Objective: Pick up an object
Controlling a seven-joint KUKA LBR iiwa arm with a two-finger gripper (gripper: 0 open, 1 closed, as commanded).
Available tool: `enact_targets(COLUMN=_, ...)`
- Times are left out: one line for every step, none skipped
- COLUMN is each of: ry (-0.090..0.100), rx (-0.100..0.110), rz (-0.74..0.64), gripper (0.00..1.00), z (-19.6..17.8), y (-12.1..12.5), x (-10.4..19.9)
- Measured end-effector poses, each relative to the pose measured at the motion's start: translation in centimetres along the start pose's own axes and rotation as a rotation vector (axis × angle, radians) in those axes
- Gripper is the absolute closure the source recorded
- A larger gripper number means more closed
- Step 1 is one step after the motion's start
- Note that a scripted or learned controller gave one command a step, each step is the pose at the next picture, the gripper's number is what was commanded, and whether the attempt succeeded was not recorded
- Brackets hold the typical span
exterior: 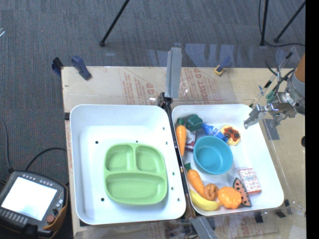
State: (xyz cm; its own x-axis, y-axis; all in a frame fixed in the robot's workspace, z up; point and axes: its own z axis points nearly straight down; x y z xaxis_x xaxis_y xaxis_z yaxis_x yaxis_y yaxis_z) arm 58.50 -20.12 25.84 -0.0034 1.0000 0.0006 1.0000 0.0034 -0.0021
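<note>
Two white bins side by side on the surface (124, 83). Left bin (84, 133) holds one green tray (135, 173) with three compartments, lying flat near the middle. Right bin (261, 153) holds the clutter: one blue bowl (213, 155), upright, near the centre; two carrots, one (181, 138) lying along the left wall, the other (196, 181) below the bowl, slanting toward the front; one banana (204, 201) at the front edge; one orange pepper (229, 197) just right of the banana; a small brown piece (211, 190) between carrot and pepper; one watermelon slice (242, 191) touching the pepper's right side; one small box (249, 180) with red print beside the slice; one dark green item (192, 121) at the back left corner; one blue wrapper (213, 131) behind the bowl; one yellow-and-red item (231, 134) at the bowl's upper right. Pincer (260, 114) hangs above the right bin's back right corner, well apart from every object, nothing between its fingers; whether the fingers are spread or closed cannot be told from this angle. One blue clamp (81, 67) sits at the surface's back left corner.
</note>
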Motion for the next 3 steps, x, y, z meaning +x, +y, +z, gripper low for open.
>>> enact_targets(ry=0.004, rx=0.012, rz=0.083, gripper=0.00, z=12.7, y=0.6, x=-0.1)
enact_targets(ry=0.001, rx=0.004, rz=0.169, gripper=0.00, z=17.3, y=-0.1, x=1.3)
enact_targets(ry=-0.003, rx=-0.005, rz=-0.081, gripper=0.00, z=14.2, y=-1.9, x=2.3)
